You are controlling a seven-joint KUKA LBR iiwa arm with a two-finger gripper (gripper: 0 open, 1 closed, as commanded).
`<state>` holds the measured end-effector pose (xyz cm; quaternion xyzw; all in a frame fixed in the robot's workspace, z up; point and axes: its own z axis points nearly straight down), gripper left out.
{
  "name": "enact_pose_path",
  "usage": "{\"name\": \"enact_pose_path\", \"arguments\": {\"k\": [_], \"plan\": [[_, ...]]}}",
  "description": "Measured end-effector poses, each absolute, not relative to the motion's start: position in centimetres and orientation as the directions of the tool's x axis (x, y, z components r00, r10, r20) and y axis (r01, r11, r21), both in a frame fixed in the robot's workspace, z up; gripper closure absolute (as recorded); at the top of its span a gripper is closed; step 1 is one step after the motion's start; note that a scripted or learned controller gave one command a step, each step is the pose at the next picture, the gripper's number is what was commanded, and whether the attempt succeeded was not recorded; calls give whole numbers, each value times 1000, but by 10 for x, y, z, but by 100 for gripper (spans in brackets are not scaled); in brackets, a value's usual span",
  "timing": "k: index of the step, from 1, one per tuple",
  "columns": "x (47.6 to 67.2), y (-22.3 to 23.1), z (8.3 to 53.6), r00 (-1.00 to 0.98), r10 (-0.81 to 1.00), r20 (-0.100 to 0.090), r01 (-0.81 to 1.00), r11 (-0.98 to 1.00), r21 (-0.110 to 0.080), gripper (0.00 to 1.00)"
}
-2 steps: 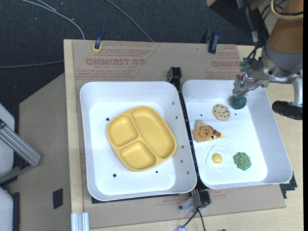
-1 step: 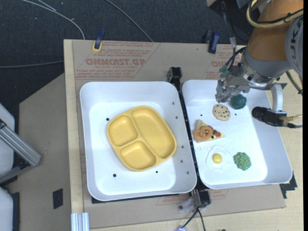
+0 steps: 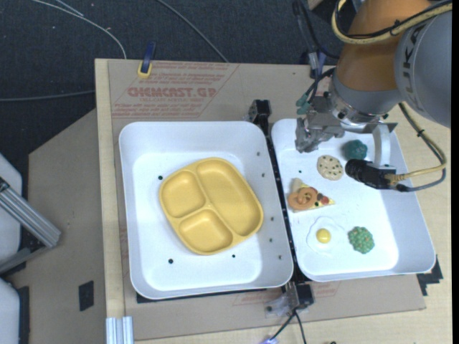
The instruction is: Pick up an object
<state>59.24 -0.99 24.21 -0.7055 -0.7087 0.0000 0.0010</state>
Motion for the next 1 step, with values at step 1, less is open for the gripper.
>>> {"name": "enact_pose_path", "arguments": {"k": [1], "plan": [[590, 46, 229, -5, 1000, 1, 1000, 5, -4, 100]]}}
